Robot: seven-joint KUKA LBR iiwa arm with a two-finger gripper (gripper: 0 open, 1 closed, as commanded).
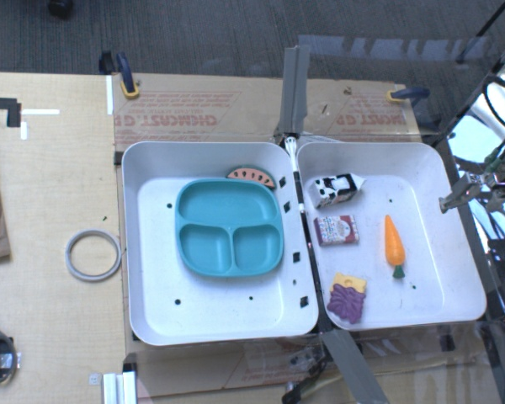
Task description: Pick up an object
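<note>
The end effector (465, 194) hangs at the right rim of the right bin (454, 251); whether it is apart or together cannot be told. The nearest candidate, the carrot (393, 242), lies left of it and slightly toward the camera, on the bin floor, long axis running roughly front to back. The milk carton (335, 189) sits farther left.

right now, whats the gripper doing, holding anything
Gripper: at the right bin's right rim, holding nothing; open or shut cannot be told.
</note>
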